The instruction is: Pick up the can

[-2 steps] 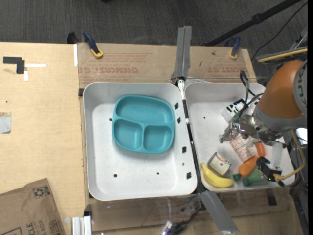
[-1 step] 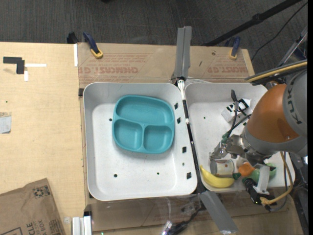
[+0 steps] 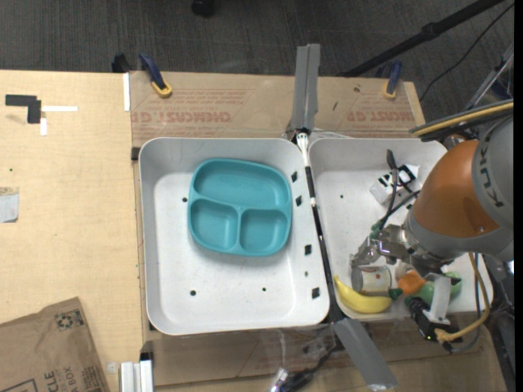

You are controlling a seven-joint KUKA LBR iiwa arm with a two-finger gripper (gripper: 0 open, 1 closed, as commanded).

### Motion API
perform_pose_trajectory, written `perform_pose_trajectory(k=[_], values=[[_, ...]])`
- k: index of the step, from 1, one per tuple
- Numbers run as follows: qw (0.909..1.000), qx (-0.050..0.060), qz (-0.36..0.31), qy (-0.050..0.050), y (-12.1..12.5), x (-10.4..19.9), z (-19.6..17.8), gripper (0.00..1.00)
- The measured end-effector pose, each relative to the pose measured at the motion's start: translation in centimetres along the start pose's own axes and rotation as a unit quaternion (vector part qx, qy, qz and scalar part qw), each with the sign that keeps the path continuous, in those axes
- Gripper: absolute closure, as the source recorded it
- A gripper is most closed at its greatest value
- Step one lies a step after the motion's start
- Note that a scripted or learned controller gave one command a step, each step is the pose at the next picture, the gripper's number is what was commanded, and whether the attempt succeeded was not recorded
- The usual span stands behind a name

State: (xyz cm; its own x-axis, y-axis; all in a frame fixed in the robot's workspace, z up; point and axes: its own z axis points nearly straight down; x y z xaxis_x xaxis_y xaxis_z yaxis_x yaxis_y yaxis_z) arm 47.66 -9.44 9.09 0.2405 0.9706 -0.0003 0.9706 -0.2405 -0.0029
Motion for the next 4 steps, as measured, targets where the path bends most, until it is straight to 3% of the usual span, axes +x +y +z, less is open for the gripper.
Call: perform_pose_trajectory(k=[1,2,4], values=[[1.0000,0.000,0.002,0.000,0.04,-0.10,-0.82,1.00],[1.0000,0.001,0.002,0.000,0.03,-0.10,-0.81,0.00],[1.0000,0.001,0.002,0.000,0.03,-0.10,-0.81,0.00]])
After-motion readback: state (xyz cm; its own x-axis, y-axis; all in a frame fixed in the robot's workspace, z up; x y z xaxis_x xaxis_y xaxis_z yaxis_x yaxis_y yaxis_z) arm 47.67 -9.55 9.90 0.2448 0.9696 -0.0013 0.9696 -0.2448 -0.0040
